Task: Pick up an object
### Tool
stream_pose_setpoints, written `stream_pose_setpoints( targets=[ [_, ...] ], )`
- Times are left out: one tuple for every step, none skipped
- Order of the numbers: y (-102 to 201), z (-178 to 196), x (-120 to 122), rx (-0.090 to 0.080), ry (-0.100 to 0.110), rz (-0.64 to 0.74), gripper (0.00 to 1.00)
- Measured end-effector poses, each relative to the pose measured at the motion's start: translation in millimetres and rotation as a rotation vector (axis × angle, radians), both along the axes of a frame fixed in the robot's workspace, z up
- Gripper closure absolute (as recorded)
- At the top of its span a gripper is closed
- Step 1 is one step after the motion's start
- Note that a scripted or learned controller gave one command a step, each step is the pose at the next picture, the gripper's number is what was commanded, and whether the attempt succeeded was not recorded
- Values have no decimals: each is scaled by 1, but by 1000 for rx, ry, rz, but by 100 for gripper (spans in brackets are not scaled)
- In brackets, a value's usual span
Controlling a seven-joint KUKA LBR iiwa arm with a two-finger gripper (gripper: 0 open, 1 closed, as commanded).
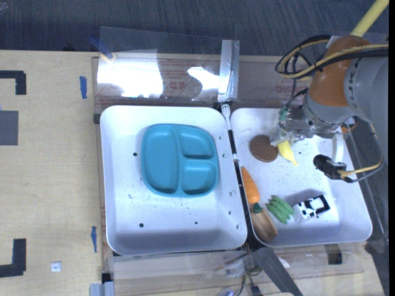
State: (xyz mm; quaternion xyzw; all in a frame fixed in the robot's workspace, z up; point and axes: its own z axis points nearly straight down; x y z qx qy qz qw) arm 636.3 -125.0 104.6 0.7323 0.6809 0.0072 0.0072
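In the right bin [345, 227] my gripper [285, 139] hangs low near the back, over a small yellow banana-like piece [286, 152] and beside a brown round disc [263, 148]. The yellow piece sits right under the fingertips; contact is unclear. Further forward lie an orange carrot [250, 186], a green pea pod [279, 208], a black-and-white cow toy [311, 207] and a brown wooden piece [264, 226].
The left bin [120, 214] holds a blue divided plate [180, 160]. A clear plastic sheet and a metal bracket [228, 69] stand behind the bins. The arm's cables and a black fitting [327, 164] hang over the right bin's right side.
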Motion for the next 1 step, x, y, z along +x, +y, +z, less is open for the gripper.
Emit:
stream_pose_setpoints(
  targets=[
    [97, 84, 33, 5, 13, -119, 100]
  ],
)
